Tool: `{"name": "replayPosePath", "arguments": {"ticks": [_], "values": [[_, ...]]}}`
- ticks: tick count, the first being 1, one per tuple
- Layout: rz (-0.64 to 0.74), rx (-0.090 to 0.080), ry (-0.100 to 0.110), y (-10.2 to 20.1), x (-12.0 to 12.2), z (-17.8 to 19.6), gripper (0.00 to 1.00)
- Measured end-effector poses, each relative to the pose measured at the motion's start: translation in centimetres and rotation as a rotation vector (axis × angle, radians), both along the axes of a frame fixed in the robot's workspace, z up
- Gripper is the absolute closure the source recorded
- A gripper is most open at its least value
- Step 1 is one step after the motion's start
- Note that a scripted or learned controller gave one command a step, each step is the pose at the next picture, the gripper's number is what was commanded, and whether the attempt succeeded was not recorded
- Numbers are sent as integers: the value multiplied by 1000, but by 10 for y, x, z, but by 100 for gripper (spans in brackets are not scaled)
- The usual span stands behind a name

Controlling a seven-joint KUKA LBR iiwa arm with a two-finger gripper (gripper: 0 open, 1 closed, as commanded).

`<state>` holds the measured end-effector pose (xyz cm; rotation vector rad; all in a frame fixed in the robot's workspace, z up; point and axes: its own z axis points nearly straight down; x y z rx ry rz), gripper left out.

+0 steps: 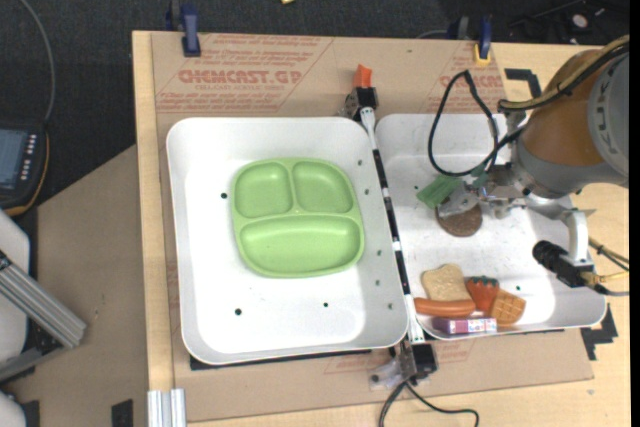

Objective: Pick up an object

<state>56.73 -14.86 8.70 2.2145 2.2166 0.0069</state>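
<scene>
My gripper (468, 200) is down in the right bin (440, 137), near its middle. A green flat piece (436, 191) lies just left of it, and a brown round patty (461, 221) sits right under it. The wrist hides the fingertips. At the bin's front edge lie a slice of toast (446, 282), a hot dog (444, 307), a red strawberry-like piece (484, 291), a small waffle (507, 307) and a pink wrapped bar (467, 325).
The left bin (200, 245) holds a light green divided plate (296, 216). A black cable (462, 120) loops over the back of the right bin. Clamps (188, 27) grip the bench's far edge, and an orange-topped clip (363, 90) sits between the bins.
</scene>
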Motion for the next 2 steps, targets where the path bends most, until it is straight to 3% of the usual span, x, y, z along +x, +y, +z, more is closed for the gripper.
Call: {"name": "replayPosePath", "arguments": {"ticks": [1,2], "values": [[-2,-1,-5,1,0,12,100],[2,1,1,6,47,54,100]]}}
